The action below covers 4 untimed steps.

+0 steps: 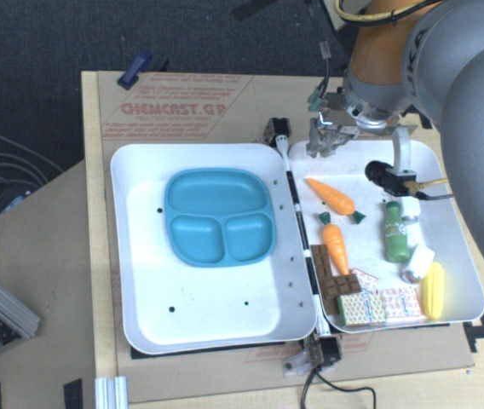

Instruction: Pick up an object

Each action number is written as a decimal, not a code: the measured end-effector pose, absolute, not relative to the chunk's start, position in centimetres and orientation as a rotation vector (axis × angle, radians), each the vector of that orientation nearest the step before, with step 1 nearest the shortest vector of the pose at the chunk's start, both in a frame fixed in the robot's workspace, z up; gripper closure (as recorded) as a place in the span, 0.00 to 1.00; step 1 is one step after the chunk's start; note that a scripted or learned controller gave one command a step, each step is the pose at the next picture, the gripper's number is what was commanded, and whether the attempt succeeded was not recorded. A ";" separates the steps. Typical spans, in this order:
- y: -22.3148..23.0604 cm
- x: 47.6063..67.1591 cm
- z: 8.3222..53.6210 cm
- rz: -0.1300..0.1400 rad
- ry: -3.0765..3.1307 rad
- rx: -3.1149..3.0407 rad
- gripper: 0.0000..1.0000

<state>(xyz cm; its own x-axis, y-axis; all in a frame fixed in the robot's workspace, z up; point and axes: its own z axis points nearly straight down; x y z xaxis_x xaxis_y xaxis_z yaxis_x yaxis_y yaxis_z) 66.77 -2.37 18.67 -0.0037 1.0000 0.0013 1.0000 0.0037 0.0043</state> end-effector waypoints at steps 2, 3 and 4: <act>-7.0 66.7 18.5 0.000 2.219 2.220 0.00; -9.6 66.3 10.1 -0.004 2.223 2.224 0.00; -9.2 66.6 8.5 -0.004 2.224 2.223 0.00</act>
